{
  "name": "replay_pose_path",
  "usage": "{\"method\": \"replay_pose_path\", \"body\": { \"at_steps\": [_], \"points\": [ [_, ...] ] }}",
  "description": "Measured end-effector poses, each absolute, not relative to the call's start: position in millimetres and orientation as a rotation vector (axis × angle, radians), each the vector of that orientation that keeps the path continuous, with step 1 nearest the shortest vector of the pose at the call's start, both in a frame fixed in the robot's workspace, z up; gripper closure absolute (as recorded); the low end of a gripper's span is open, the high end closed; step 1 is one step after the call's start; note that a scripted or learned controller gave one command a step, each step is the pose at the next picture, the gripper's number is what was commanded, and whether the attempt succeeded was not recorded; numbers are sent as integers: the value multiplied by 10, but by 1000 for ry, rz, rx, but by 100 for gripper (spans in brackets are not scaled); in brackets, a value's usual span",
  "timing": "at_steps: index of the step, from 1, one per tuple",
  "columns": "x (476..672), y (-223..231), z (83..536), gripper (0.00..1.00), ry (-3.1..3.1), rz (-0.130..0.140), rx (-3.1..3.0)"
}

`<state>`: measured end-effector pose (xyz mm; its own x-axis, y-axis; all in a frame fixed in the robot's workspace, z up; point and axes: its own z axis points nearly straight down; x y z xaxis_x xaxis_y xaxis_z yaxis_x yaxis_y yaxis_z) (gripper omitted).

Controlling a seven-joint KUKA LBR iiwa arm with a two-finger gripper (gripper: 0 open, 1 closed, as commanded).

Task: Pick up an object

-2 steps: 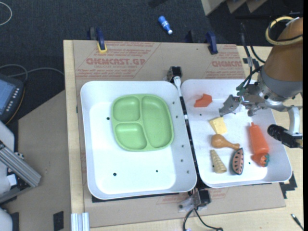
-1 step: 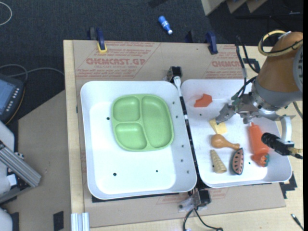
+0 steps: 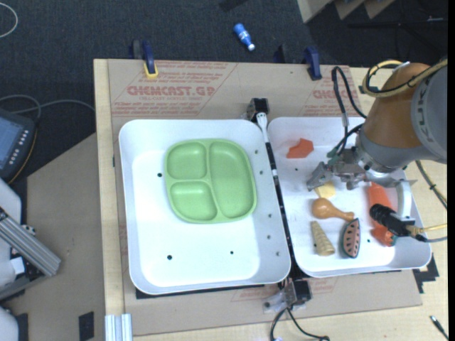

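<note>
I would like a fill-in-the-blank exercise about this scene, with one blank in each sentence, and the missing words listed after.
1. The green divided plate lies in the ______ bin of the camera view.
2. That plate has ______ compartments.
3. The watermelon slice lies in the ______ bin.
4. The gripper hangs over the bin on the ______.

Missing words: left; three; right; right

Single fixed camera above the bench (image 3: 106, 190), looking down at a slant. Both bins are framed: left bin (image 3: 142, 247), right bin (image 3: 298, 254). The arm (image 3: 405, 119) enters from the right.
</note>
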<state>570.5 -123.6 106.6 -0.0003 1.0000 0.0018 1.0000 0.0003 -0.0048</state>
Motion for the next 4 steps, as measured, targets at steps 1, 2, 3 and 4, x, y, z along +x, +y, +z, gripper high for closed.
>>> {"method": "replay_pose_path", "body": {
  "at_steps": [1, 2, 3, 4],
  "points": [
    [5698, -1228, 831, 0, -2218, 4, -2218],
    [5709, -1233, 953, 100, -2220, 0, -2223],
    [5749, -1132, 1503, 100, -2227, -5, -2223],
    [5700, -1220, 2040, 100, -2225, -5, -2227]
  ]
}}
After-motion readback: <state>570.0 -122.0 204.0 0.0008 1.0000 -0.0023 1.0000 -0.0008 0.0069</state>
